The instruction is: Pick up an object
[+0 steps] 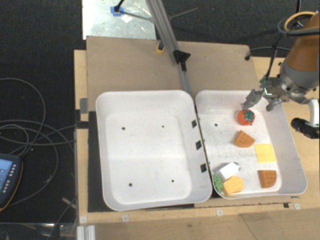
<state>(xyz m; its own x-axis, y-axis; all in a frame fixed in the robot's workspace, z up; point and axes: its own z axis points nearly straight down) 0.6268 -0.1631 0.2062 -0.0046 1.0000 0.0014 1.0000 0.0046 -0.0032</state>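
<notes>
The right bin (215, 109) holds several small objects: a red tomato-like ball with a green top (246, 117), an orange wedge (244, 139), a yellow square block (264, 153), an orange-brown block (267, 178), a yellow-orange piece (233, 185), a white block (229, 170) and a green piece (218, 183). My gripper (261, 100) hangs at the bin's far right corner, just above and to the right of the red ball. Its two fingers are spread apart and open, with nothing between them.
The left bin (145, 149) lies beside the right one, joined by black clips (198, 145). A grey pole (165, 24) slants across the back of the bench. Cables (30, 129) and a handheld pendant (7, 176) lie off the bench at left.
</notes>
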